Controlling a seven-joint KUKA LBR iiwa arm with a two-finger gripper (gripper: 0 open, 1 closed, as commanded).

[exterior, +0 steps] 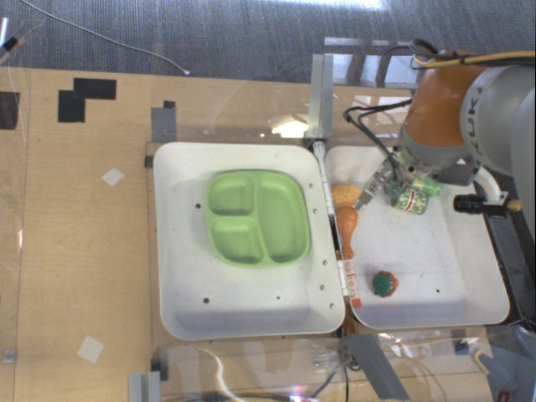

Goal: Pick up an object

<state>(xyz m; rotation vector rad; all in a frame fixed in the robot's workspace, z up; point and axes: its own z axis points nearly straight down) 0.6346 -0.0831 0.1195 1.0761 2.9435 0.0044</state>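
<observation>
Your fingers [374, 184] hang low in the right bin [452, 304], near the bun-like piece [345, 194] and carrot-shaped toy [347, 229] crowded against its left wall; whether they're parted, you cannot tell. The green-and-white packet [414, 198] lies just beside them, an easier reach than the green ball [383, 284]

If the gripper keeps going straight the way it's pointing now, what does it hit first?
The gripper points down-left toward the bun by the right bin's left wall, so probably the bun first, though depth is hard to judge from above.
</observation>
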